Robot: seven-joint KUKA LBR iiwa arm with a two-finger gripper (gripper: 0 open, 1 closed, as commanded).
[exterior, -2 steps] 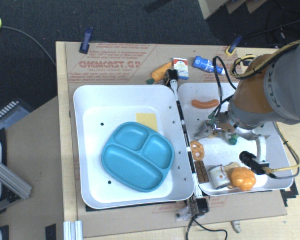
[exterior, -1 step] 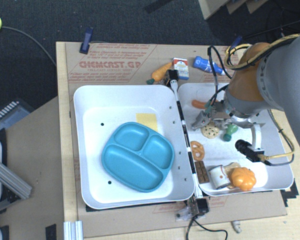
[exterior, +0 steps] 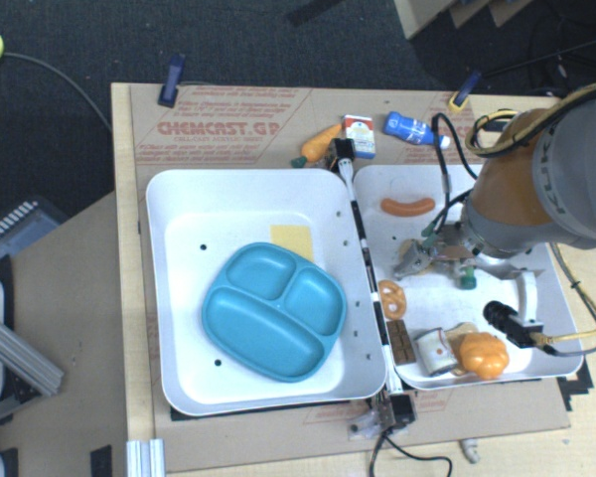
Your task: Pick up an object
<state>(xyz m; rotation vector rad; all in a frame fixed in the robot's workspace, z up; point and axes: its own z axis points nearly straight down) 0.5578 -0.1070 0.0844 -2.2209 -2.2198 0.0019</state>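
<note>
Claw (exterior: 432, 254) low in the right bin (exterior: 397, 179), and no pick made yet as far as I can see.
I can't tell whether it is released or clenched. Nothing looks raised off the bin floor, so I judge the grasp and the lift are both left to do. Candidates lie around it: a sausage (exterior: 407, 206) just beyond, a pretzel (exterior: 390, 298) by the dividing rim, a brown bar (exterior: 400, 341), a small grey-and-white item (exterior: 437, 350) and an orange fruit (exterior: 482, 355) along the near edge. The left bin (exterior: 179, 256) holds a blue divided plate (exterior: 273, 309) with a yellow square (exterior: 292, 238) at its far edge, well apart from the claw.
</note>
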